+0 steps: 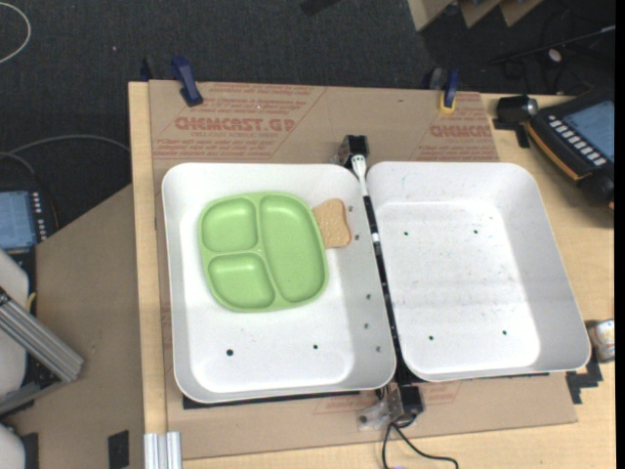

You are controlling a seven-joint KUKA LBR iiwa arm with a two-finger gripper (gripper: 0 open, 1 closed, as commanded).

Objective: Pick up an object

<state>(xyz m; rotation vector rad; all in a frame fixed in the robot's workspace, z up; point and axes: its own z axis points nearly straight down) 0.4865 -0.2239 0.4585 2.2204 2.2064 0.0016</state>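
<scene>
The pick has not begun, and I cannot tell if the pincer is open or closed; the green plate and the small tan piece just beside it lie in the left bin; next, I think, the pincer must cross the right bin and come down over one.

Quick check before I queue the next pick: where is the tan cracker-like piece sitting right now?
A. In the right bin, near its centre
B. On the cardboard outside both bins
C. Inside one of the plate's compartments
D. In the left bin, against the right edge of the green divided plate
D: the tan piece lies on the left bin floor, touching the green divided plate at its upper right edge.
</scene>
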